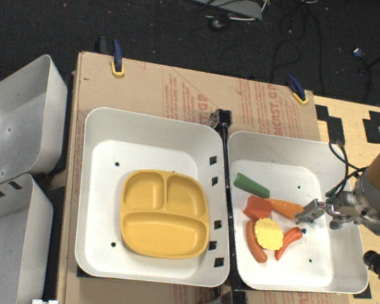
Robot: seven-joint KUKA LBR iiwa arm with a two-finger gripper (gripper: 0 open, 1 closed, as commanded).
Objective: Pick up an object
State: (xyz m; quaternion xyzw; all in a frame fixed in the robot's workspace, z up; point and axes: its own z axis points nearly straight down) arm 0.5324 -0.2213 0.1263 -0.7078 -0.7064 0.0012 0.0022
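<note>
The right bin (pixel 314 269) holds a cluster of toy foods: a green piece (pixel 251 185), an orange carrot (pixel 286 208), a red block (pixel 257 208), a yellow round piece (pixel 268 233) lying on a red sausage (pixel 255 244), and a red chili (pixel 290 241). My gripper (pixel 312 213) is low at the right side of this bin, its tips just right of the carrot's end and above the chili. I see nothing clearly between its fingers.
The left bin (pixel 99 169) carries a yellow divided plate (pixel 165 214). A black divider (pixel 223 188) runs between the bins. Two more white bins (pixel 2 176) stand off the bench at the left. Cables (pixel 341 160) hang near the arm.
</note>
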